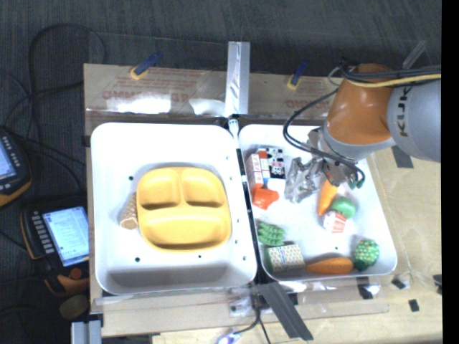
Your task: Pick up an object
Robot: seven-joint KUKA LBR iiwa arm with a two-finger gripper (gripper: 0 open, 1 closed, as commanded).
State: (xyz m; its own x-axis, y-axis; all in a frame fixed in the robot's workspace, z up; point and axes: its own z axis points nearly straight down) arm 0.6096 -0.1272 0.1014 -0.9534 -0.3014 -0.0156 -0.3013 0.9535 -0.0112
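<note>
My gripper point(301, 183) hangs low over the middle of the right bin point(380, 231), its metal fingers pointing down between the toys. An orange carrot point(327, 196) lies just to its right, and a red and orange toy point(263, 196) lies to its left. A small white box with red and black print point(264, 163) sits at the bin's upper left. I see nothing held between the fingers.
Lower in the right bin lie a green leafy toy point(270, 233), a patterned roll point(285, 256), a second carrot point(328, 265), a green ball point(366, 252) and a green and red piece point(340, 213). The left bin point(107, 192) holds a yellow divided tray point(183, 206) and a cone point(130, 212).
</note>
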